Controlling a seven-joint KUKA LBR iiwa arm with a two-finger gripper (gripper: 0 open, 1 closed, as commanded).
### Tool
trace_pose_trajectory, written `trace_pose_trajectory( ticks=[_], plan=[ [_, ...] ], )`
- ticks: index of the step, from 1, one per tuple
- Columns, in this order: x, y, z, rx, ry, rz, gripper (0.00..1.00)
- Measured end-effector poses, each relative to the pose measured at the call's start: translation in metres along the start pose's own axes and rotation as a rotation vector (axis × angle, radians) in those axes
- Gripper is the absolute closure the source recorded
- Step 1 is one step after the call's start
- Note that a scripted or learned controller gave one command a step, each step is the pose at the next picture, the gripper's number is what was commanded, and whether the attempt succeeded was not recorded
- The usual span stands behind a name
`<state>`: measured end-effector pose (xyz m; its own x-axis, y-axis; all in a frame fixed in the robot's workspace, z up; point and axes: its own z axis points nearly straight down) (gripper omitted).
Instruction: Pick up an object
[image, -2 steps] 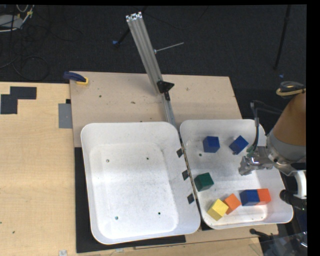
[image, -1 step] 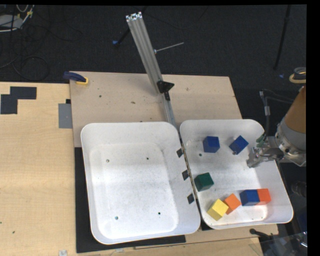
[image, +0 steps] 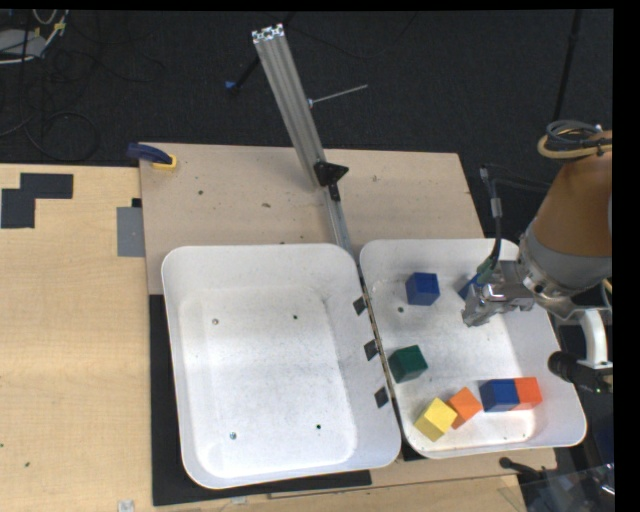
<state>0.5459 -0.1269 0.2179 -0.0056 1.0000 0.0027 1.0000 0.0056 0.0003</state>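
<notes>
hand (image: 482, 305) low in right white bin (image: 560, 425), finger state cannot be told | nearest: small blue cube (image: 423, 288), just left of hand | dark green cube (image: 407, 362) lower-left | reach leftward judged shortest
</notes>
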Motion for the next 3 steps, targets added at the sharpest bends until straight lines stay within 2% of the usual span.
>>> trace_pose_trajectory(
  ticks=[1, 3],
  plan=[
    [0.056, 0.009, -0.011, 0.001, 0.0, 0.0, 1.0],
    [0.174, 0.024, 0.003, 0.003, -0.001, 0.0, 1.0]
  ],
)
